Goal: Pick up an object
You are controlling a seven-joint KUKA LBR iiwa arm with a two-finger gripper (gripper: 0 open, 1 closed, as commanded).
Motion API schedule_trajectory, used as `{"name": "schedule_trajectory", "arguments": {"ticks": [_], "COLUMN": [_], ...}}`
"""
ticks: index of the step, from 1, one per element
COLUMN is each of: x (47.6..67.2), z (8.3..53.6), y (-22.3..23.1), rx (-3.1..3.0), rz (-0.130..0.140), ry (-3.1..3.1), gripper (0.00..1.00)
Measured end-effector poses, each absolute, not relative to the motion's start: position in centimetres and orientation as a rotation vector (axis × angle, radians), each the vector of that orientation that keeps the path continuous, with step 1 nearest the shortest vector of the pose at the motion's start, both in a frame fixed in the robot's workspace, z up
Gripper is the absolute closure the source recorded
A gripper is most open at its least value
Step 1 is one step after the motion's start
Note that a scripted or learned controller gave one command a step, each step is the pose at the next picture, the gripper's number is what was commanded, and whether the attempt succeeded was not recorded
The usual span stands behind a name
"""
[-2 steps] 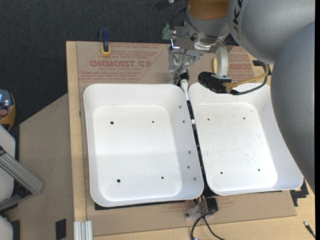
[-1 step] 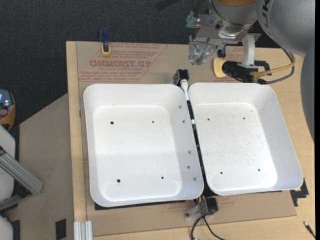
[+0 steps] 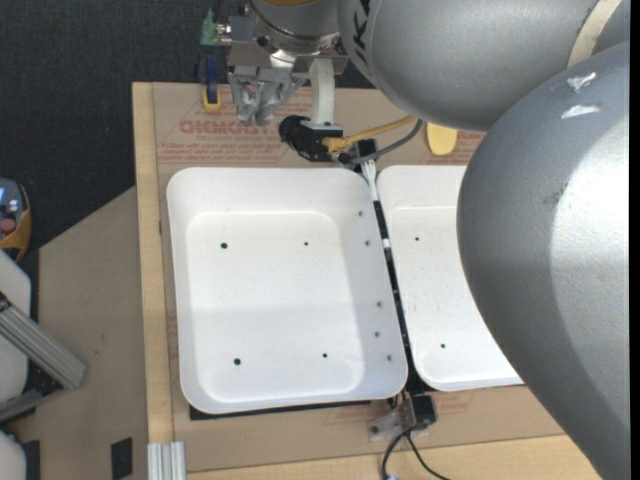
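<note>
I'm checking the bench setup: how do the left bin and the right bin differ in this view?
The left bin shows whole, all four rounded corners in sight; the right bin is largely covered by the grey arm. The left bin shows four dark dots on its floor; the right bin shows two. The gripper is beyond the left bin's far edge, not the right bin's. Both are shallow and white.

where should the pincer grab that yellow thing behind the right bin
Probably by its exposed rounded end, straight down from above: the yellow thing seems to lie flat on the board past the right bin's far rim. The arm covers the rest, so its full shape is unclear.
</note>
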State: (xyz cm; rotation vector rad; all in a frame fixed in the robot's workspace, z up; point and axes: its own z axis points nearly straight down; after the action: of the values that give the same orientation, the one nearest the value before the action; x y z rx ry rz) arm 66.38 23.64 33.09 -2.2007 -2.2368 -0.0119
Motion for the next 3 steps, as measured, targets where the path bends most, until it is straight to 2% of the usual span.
{"name": "schedule_trajectory", "arguments": {"ticks": [1,2,3], "x": [66.6,66.6,66.7], "z": [30.8,30.9,33.7], "y": [22.5,22.5,22.2], "rx": [-2.219,-2.219,-2.222], "rz": [0.006,0.003,-0.008], "ry": [-2.221,-2.222,-2.225], "gripper": [1.00,1.00,1.00]}}
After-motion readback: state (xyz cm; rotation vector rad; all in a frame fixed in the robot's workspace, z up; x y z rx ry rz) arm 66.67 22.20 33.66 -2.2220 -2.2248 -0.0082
